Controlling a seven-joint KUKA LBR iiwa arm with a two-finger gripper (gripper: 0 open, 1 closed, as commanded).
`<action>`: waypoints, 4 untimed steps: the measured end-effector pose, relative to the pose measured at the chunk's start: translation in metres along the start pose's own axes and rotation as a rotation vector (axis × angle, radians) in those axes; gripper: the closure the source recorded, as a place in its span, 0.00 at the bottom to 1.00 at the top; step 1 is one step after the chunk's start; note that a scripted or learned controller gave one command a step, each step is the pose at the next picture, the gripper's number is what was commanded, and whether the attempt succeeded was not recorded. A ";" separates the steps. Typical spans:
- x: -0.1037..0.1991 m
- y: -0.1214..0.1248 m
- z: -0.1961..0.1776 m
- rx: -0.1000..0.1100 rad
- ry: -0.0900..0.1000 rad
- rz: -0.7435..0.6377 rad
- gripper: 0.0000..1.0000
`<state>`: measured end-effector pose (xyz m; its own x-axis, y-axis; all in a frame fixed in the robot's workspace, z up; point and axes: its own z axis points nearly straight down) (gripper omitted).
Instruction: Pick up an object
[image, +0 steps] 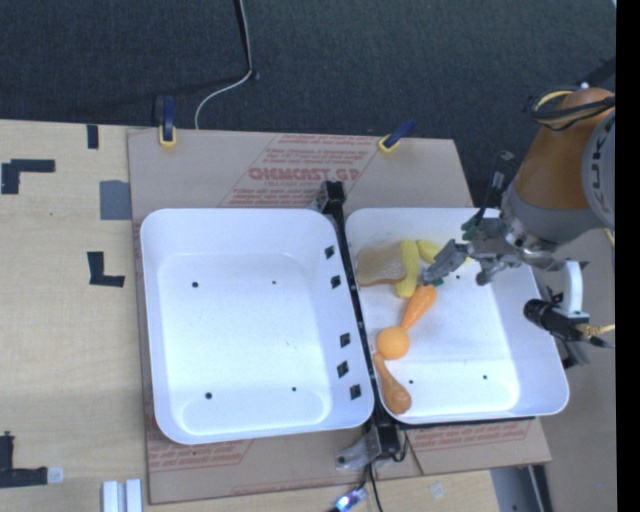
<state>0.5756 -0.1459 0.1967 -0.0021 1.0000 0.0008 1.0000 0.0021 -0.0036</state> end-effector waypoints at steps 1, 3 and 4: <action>0.043 -0.015 0.107 0.011 0.004 -0.001 0.00; 0.133 0.013 0.009 -0.009 0.003 -0.009 1.00; 0.102 -0.010 -0.200 -0.017 -0.003 0.002 1.00</action>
<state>0.5657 -0.0443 0.3964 -0.0005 1.0000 -0.0022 0.9999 0.0005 0.0137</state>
